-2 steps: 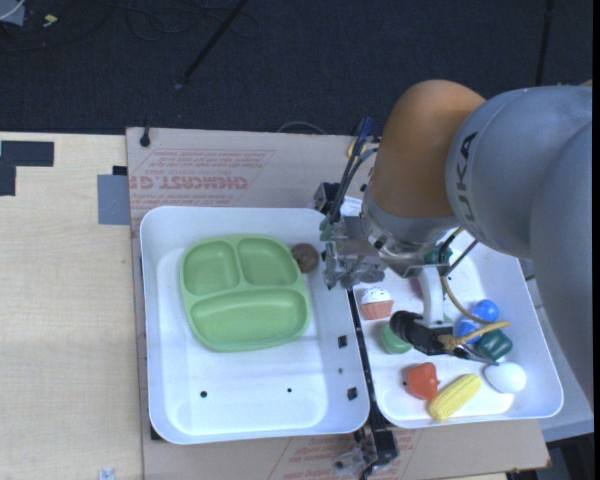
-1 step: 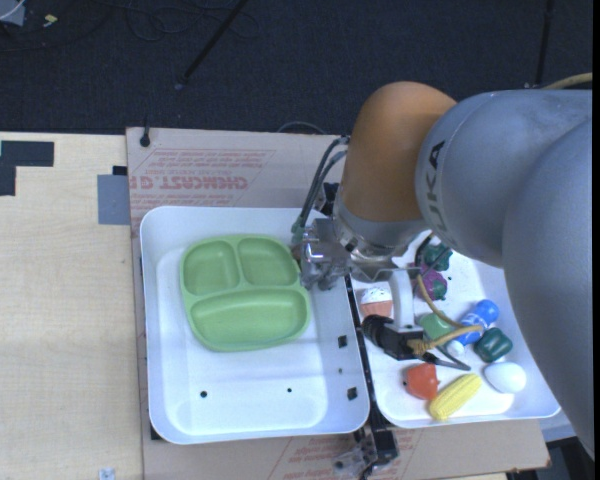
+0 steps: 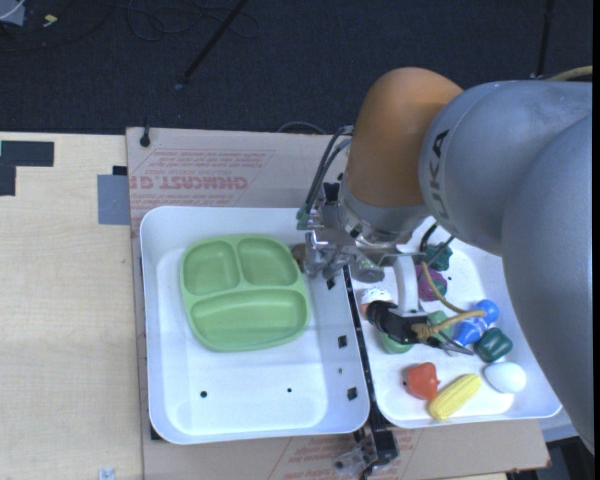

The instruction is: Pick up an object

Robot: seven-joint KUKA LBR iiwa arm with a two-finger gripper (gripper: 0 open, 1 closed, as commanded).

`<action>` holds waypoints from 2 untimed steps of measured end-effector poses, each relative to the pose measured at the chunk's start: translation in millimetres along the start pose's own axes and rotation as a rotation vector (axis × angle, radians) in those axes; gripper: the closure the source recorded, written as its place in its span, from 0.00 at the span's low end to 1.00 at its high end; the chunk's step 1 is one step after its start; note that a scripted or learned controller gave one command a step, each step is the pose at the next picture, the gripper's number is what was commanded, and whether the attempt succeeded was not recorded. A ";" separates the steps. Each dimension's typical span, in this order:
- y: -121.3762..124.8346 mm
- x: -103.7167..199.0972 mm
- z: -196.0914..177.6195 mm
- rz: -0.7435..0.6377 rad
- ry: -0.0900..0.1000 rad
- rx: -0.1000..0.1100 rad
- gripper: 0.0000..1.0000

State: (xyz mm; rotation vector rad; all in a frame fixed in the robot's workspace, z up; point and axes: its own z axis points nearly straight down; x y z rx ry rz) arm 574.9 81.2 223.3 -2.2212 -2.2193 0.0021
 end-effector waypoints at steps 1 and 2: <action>-9.8 -0.6 6.7 0.004 -0.001 0.003 1.00; -11.2 -1.1 6.3 0.005 -0.001 0.003 1.00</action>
